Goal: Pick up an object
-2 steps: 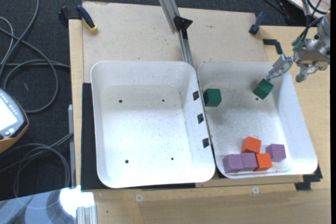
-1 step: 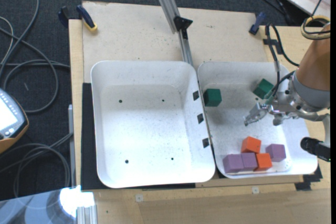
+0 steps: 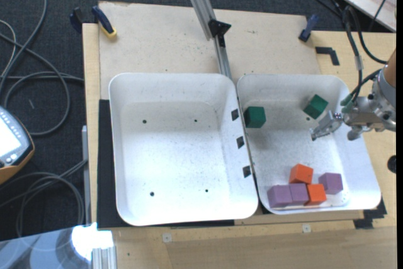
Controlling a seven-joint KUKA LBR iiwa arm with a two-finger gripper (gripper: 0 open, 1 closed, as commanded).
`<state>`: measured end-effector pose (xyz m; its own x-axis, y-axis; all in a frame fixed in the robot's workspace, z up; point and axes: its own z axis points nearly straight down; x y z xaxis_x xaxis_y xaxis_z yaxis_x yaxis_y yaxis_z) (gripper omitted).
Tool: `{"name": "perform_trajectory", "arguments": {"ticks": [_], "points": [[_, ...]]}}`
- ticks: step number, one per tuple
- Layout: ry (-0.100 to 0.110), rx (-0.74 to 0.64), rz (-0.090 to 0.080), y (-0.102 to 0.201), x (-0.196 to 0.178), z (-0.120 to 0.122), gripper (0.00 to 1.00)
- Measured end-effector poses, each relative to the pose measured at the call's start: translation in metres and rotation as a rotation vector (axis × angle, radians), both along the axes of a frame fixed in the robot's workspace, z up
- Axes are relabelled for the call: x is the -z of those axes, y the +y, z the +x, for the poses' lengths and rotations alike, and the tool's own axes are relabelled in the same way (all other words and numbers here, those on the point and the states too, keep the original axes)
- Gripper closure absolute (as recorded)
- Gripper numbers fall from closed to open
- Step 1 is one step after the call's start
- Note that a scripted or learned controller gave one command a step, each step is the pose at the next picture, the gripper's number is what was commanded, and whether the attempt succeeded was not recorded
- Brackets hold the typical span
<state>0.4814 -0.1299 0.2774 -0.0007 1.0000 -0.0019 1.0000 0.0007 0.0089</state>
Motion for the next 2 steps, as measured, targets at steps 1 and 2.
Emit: {"name": "perform_trajectory", "arguments": {"ticks": [1,2], "points": [[0.004,0.003,-0.001,-0.030,-0.027,0.000,0.00],[0.010,-0.007,0.005,0.034,-0.018,0.000,0.00]]}}
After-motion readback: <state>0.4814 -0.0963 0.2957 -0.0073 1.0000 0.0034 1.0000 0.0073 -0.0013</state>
